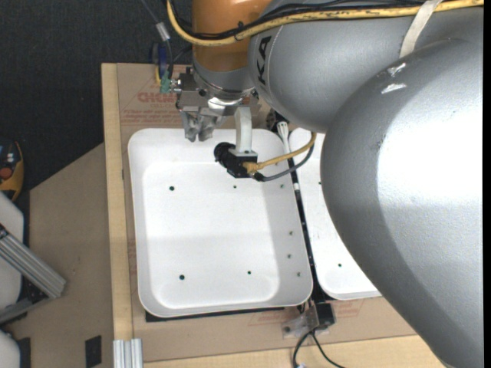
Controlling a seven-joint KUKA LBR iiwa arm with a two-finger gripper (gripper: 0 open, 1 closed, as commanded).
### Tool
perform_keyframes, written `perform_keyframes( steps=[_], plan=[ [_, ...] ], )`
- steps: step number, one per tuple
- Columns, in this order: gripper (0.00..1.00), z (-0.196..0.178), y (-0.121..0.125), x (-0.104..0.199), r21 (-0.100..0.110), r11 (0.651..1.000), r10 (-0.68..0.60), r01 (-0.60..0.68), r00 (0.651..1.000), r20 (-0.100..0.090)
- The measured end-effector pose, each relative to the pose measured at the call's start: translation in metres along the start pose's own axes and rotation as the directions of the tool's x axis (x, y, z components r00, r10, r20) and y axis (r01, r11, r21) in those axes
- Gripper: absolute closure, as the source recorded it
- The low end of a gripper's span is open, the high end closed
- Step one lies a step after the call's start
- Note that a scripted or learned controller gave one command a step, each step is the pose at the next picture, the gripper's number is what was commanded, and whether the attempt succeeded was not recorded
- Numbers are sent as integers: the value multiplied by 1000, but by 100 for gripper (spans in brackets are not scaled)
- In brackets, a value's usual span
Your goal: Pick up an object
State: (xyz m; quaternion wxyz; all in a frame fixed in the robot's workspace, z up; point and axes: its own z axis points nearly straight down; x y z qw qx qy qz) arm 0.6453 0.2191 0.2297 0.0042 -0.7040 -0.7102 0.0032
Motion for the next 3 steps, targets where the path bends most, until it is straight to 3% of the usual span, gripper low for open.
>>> perform_keyframes(
  steps=[1, 2, 3],
  plan=[
    [100, -30, -1, -12, -14, 1000, 8, -8, 1000, 0],
    [100, -93, 0, -61, -19, 1000, 13, -13, 1000, 1],
    [100, -13, 21, 9, -7, 1000, 4, -4, 1000, 1]
  ],
)
